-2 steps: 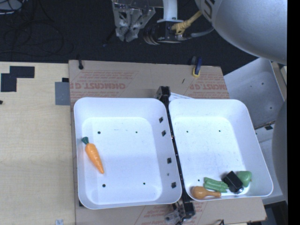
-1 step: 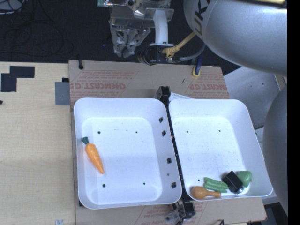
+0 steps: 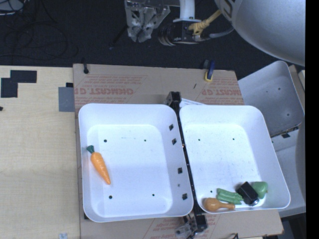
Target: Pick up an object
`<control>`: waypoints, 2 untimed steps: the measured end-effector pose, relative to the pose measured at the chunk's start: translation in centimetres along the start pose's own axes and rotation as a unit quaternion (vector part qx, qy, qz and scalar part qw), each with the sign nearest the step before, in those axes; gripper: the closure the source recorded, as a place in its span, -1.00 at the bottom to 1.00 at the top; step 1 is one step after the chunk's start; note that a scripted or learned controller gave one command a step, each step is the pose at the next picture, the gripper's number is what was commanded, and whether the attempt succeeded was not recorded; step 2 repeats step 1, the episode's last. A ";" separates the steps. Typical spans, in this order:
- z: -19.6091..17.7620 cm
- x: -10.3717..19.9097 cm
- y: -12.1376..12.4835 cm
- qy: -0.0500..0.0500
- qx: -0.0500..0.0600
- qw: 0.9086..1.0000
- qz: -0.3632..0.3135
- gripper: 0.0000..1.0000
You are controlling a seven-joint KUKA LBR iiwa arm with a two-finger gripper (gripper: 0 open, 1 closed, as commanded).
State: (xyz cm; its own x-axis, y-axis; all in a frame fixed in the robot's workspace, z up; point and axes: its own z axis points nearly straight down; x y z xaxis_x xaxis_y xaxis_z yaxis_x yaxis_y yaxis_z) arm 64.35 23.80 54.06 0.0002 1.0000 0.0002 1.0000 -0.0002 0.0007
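An orange carrot (image 3: 100, 167) with a green top lies by the left wall of the left bin (image 3: 127, 114). In the near right corner of the right bin (image 3: 224, 114) several small things lie together: a tan pear-shaped piece (image 3: 217, 204), a green pod (image 3: 229, 196), a black block (image 3: 247, 192) and a green lump (image 3: 260, 187). My gripper (image 3: 143, 30) hangs high above the bench's far edge, well away from both bins, with nothing seen in it.
Both bins rest on a cardboard sheet (image 3: 154, 86) on the wooden bench. A black divider clip (image 3: 174, 99) joins the bins at the back. The arm's grey body (image 3: 269, 19) fills the upper right. Cables lie on the dark floor behind.
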 end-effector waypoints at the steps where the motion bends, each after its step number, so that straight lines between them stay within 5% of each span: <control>1: 6.4 -0.3 0.0 -0.002 0.006 1.000 0.001 1.00; 2: 6.4 -0.3 0.0 -0.002 0.006 1.000 0.001 1.00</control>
